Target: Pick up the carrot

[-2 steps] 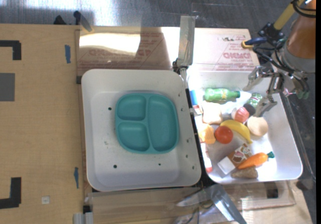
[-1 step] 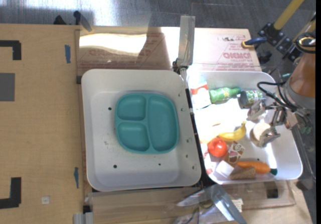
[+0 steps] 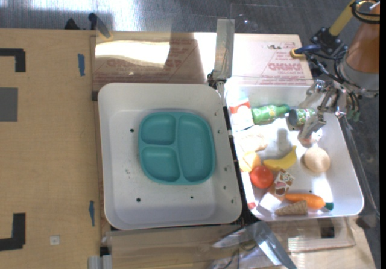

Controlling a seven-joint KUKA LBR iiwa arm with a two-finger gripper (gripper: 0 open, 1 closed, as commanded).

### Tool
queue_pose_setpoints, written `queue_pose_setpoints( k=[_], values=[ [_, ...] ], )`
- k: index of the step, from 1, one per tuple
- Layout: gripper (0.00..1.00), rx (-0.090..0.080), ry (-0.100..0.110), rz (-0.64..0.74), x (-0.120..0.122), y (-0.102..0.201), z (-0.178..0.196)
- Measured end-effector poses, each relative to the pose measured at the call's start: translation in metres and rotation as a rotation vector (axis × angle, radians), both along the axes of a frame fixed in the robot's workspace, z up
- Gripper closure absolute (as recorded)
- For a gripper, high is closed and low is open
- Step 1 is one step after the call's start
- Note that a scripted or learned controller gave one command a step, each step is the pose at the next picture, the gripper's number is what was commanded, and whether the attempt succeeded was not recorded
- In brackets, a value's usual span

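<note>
The orange carrot with a green tip (image 3: 307,201) lies along the near edge of the right shallow white bin (image 3: 350,183), just beside a brown cone-shaped piece (image 3: 291,210), with bare floor to its right. The metal two-finger pincer (image 3: 312,122) hangs well apart over the bin's far right part, above a grey can (image 3: 300,117), fingers spread slightly, nothing between them. A yellow banana (image 3: 281,161), red tomato (image 3: 262,176) and beige egg-shaped ball (image 3: 316,159) crowd the middle. The left white bin (image 3: 114,159) holds a teal divided plate (image 3: 177,146).
</note>
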State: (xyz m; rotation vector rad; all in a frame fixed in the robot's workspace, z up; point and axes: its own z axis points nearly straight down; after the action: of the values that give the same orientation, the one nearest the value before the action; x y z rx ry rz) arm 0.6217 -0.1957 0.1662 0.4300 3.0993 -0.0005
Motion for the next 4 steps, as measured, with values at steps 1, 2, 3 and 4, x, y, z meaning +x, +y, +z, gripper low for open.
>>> queue_pose_setpoints(
  k=[1, 2, 3, 4],
  values=[
    [0.00, 0.001, 0.009, -0.099, -0.103, -0.030, -0.006],
    [0.00, 0.008, 0.024, -0.058, 0.004, -0.024, -0.051],
    [0.00, 0.002, -0.003, -0.332, 0.016, -0.019, 0.067],
    [0.00, 0.003, 0.008, -0.343, -0.112, -0.002, 0.063]
  ],
)
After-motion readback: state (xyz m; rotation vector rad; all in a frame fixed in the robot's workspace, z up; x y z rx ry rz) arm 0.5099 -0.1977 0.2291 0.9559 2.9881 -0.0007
